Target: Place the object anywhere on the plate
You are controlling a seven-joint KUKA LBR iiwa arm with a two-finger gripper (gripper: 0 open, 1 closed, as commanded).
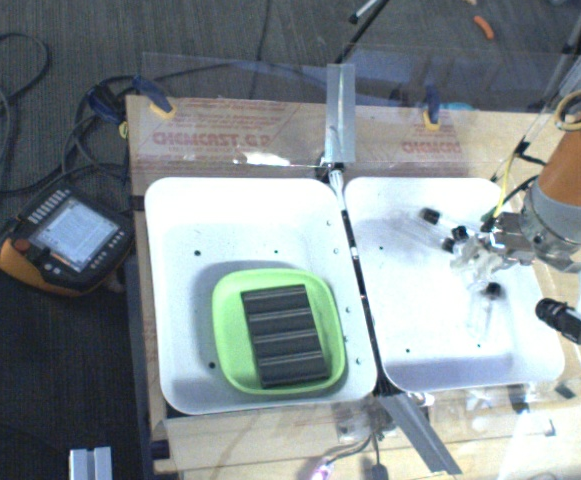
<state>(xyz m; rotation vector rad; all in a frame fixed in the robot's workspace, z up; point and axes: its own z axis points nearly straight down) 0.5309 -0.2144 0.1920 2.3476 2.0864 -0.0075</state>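
**Desk:** Where is the gripper right now?

**Me:** I see the gripper [478, 258] over the right bin [410, 358], hanging from the grey arm [560, 228] with its orange band that comes in from the right. It sits in the upper right part of that bin. The view is too blurred around it, so I cannot tell how it is set.

**Desk:** And the object?

**Me:** The dark ribbed block [285, 335] lies well away from the gripper, off to the gripper's left and nearer the camera, in the left bin [180, 268]. It rests flat on the green plate [227, 308], inside the plate's rim. I see nothing of it near the gripper.

**Desk:** Anything else close to the gripper?

**Me:** A few small dark bits lie on the white floor of the right bin: one [430, 215] just up and left of the gripper, another [492, 289] just below it. I cannot tell what they are.

**Desk:** And around the table?

**Me:** Both bins sit side by side on the table [220, 133], touching along a metal divider [341, 118]. Far to the gripper's left, off the table, a pendant with a lit screen [65, 240] lies on the dark floor.
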